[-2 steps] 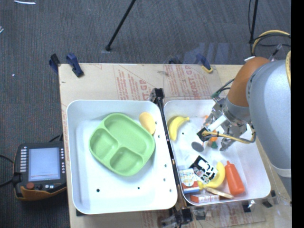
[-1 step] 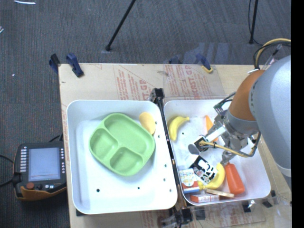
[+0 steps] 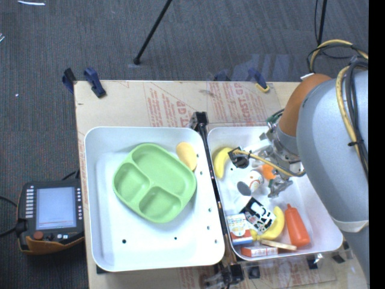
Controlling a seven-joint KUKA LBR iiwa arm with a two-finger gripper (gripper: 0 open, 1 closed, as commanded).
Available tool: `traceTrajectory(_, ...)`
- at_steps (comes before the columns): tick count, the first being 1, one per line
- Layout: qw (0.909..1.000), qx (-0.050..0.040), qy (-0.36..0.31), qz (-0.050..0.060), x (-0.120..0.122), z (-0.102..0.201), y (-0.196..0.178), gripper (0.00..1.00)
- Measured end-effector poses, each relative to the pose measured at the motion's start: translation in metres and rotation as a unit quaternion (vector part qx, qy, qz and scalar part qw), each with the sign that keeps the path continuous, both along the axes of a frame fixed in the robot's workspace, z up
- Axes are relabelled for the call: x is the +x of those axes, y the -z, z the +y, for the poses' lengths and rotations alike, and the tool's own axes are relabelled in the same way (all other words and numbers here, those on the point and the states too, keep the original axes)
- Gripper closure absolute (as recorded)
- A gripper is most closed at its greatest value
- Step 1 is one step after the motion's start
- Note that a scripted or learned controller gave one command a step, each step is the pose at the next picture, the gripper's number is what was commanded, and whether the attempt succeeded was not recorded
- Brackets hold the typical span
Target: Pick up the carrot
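Camera view puts my gripper (image 3: 278, 176) low in the right bin (image 3: 322, 221), whether clamped or spread I cannot tell, with the carrot (image 3: 296, 226) lying lengthwise just toward the bin's near corner.

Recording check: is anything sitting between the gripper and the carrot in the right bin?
Nothing visible does. The gripper is directly over the carrot, an orange piece partly hidden beneath it in the right bin. The nearest banana lies off to the view's left, apart from both.
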State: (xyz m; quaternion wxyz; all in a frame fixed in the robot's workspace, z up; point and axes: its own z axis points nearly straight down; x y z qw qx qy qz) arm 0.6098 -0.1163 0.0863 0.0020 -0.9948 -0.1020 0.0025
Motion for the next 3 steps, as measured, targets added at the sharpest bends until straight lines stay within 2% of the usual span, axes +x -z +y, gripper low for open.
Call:
traceTrajectory(1,1.0,0.0012,-0.002,0.003,-0.001,0.001,-0.009,1.0)
traceTrajectory(2,1.0,0.001,-0.003,0.003,-0.001,0.001,-0.009,0.0)
traceTrajectory(3,1.0,0.0005,0.004,0.001,-0.041,0.016,0.001,0.0)
